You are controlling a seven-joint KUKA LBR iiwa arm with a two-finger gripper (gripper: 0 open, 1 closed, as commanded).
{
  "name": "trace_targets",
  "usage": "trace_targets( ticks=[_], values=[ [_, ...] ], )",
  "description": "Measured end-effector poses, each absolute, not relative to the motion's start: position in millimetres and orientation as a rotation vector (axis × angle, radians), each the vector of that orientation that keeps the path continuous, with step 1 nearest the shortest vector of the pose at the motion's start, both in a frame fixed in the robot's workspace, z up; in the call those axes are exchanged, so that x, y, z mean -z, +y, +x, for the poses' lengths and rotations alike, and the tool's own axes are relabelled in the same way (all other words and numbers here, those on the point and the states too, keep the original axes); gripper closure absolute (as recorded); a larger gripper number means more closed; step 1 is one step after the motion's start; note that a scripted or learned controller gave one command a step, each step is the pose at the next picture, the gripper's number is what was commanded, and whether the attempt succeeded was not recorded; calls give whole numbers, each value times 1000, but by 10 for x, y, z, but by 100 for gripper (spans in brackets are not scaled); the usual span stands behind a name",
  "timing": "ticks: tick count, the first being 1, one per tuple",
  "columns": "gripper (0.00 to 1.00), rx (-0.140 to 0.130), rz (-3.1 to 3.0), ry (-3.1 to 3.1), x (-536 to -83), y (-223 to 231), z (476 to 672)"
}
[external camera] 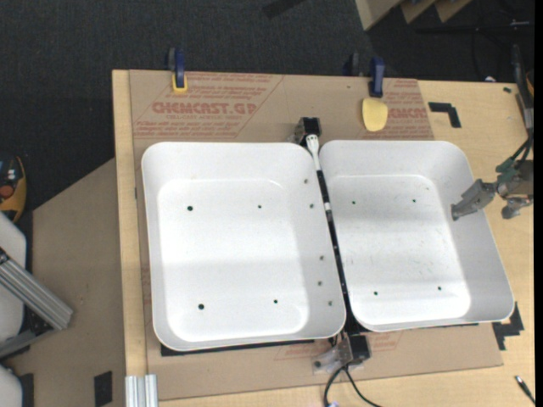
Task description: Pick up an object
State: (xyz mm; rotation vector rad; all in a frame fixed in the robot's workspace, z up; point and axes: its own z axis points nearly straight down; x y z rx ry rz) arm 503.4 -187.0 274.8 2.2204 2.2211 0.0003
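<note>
White plastic bins sit side by side on the bench: the left bin (233, 244) and the right bin (407, 236). At the right bin's right rim, the gripper (488, 197) hovers with its grey fingers (468, 200) spread, pinching nothing. Beyond the bins, a small yellow object (374, 114) lies on the brown board (221, 108).

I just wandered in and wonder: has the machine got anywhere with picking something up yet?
Nothing looks done so far, as no object is seen lifted. In hand: the grey two-finger gripper hovers at the right edge of the right shallow white bin. Left: the whole pick. I can make out only small dark dots on that bin's floor and on the left shallow white bin.
</note>
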Motion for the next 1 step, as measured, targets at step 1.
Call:
trace_targets(
  ticks=[1],
  values=[
    [100,-2,2217,2220,-2855,-1871,5040]
  ],
)
